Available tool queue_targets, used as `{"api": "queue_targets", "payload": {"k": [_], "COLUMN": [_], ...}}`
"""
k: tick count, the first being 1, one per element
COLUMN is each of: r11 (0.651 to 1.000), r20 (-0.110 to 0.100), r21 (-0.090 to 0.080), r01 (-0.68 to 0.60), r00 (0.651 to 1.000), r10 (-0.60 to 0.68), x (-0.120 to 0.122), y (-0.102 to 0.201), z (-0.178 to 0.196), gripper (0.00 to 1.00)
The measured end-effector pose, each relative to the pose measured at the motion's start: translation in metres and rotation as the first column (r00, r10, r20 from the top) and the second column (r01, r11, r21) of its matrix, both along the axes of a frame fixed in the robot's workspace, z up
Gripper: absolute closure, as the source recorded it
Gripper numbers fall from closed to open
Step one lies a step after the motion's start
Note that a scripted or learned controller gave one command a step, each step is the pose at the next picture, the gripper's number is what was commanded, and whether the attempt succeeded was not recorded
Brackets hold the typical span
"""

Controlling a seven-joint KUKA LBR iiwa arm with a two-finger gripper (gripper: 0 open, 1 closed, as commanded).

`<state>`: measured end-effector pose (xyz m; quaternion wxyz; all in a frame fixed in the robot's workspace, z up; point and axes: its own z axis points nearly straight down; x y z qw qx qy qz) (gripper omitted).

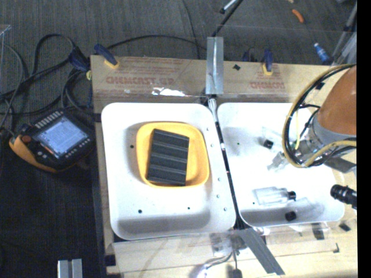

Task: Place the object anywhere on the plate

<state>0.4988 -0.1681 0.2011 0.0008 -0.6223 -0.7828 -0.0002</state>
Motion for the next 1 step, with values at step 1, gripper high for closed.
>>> {"api": "queue_targets", "payload": {"k": [1], "r11": [1.0], "r20": [0.0], "r21": [0.0], "r01": [0.0], "r00": [1.0], "r10": [0.0], "x": [0.0], "y": [0.0001], "z": [0.0], "gripper": [0.0]}}
